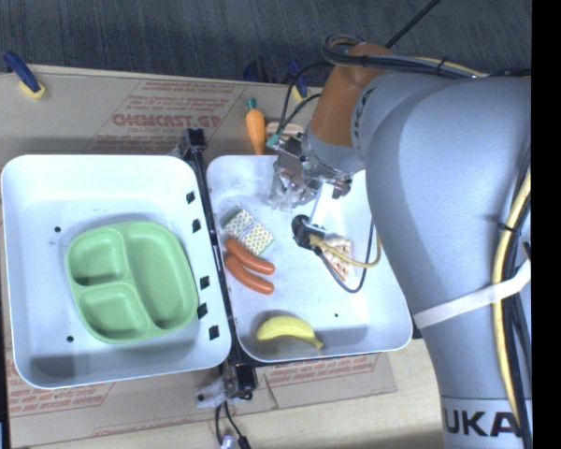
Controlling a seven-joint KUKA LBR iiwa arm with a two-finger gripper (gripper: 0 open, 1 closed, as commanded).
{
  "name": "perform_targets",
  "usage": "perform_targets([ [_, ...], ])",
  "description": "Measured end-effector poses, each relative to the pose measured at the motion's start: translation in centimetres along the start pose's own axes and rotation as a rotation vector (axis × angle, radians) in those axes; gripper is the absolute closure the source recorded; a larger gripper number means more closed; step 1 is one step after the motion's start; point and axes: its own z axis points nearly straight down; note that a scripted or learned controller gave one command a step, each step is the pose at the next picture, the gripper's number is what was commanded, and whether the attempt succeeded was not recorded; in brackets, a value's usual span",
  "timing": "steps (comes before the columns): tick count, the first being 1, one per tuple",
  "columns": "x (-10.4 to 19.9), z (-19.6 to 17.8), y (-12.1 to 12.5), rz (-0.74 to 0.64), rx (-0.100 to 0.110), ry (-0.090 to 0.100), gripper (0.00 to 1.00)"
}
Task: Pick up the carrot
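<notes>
Orange and green-topped, the carrot (254,127) lies on the cardboard just outside the right bin's (383,330) far rim, apart from the gripper (290,187). That gripper hangs over the bin's far end; whether its claw is wide or narrow cannot be told. Two sausages (249,264), a checkered packet (248,231) and a banana (288,332) lie in the right bin, a green divided plate (131,280) in the left bin (28,185)

carrot (254,129) outside right bin's (379,330) back rim, open cardboard (122,110) around it
</notes>
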Motion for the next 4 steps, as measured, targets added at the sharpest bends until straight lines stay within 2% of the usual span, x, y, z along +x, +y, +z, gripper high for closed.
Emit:
perform_targets([
  [1, 3.1, -9.0, -6.9, 0.129, -0.005, 0.002, 1.00],
  [2, 4.7, -14.4, -8.8, 0.098, -0.005, 0.002, 1.00],
  [3, 3.9, -16.0, -10.5, 0.354, -0.006, 0.001, 1.00],
  [4, 10.9, -16.1, -20.9, 0.354, -0.002, 0.000, 1.00],
])
